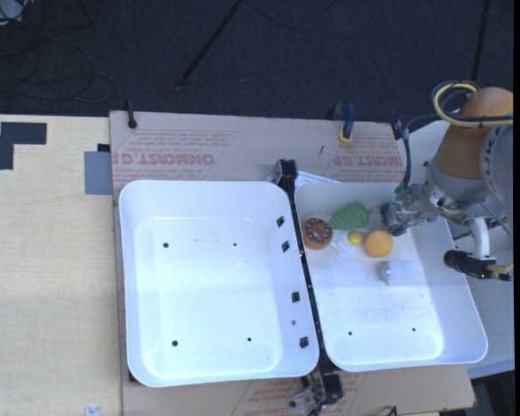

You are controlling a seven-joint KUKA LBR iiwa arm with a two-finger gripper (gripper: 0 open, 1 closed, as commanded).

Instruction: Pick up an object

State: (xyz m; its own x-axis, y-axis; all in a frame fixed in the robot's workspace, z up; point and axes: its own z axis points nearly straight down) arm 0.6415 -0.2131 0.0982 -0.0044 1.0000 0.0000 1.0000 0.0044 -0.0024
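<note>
Landmark: orange ball (379,243) lying in the right bin (455,336), toward the bin's far end
Other objects: small yellow piece (355,238) just beside the ball on its left; green leafy item (349,215) beyond that; brown ring-shaped donut (317,232) further left, near the divider between bins
Small grey object (386,272): just in front of the ball, apart from it
Left bin (130,232): well left of the ball
Gripper (397,218): just behind and right of the ball, low over the bin; nothing seen between its fingers, and how far they are open cannot be told
Risk: the toys are clustered, so closing here may nudge the ball away
Second risk: a round ball may slip from the fingers if caught off-centre
</note>
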